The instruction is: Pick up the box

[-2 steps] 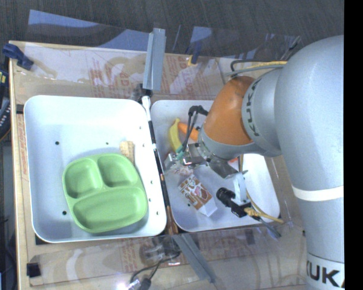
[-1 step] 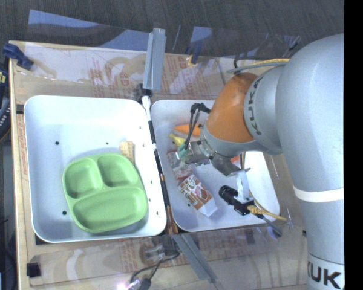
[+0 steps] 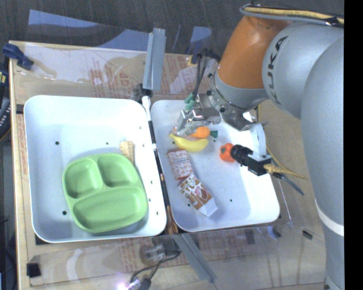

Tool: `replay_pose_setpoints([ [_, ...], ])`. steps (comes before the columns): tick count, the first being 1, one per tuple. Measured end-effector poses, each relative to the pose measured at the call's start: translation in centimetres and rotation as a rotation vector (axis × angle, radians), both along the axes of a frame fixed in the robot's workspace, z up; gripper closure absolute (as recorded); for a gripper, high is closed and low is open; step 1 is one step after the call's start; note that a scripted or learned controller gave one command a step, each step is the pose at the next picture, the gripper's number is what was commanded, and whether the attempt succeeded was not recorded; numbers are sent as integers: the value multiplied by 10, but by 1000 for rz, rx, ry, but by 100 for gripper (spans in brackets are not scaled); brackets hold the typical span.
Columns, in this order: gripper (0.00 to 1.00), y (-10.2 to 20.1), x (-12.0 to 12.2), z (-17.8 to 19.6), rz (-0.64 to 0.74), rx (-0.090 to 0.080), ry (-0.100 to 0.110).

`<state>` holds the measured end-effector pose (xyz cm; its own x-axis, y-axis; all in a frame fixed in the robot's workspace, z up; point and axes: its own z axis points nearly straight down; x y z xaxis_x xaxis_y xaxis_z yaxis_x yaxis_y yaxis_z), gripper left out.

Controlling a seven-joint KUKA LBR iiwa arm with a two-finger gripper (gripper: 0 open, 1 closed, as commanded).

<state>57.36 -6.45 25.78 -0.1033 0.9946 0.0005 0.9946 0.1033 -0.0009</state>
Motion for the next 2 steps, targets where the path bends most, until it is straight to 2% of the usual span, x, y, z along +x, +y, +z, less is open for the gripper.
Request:
replay_pose_setpoints([
  [1, 0, 0, 0, 0, 0, 0, 1],
  [2, 0, -30, -2, -93, 24, 0, 5],
])
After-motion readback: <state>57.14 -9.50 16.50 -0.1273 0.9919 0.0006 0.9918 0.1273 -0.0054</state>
